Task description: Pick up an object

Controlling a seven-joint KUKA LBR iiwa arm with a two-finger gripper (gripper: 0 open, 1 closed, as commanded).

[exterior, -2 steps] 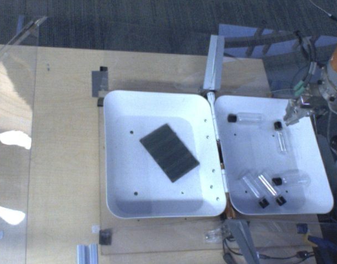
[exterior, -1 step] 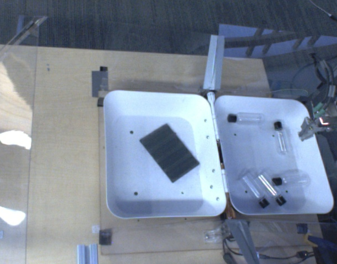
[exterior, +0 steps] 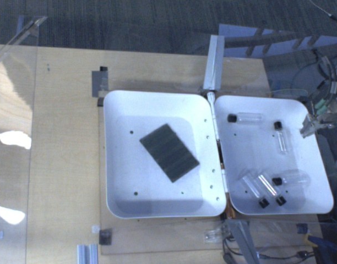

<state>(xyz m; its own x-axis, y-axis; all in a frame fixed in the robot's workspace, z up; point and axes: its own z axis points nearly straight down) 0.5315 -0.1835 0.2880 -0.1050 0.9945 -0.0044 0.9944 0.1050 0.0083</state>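
Dark ribbed rectangular pad, askew

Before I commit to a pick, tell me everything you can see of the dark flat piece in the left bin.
The dark flat piece is a thin rectangle, dark grey to black, with faint ribbing across its face, perhaps rubber or foam. It lies flat on the floor of the left bin, roughly at the middle, turned diagonally to the walls. It touches none of them, and nothing rests on or against it. Its edges look intact, though finer detail is too small to tell.
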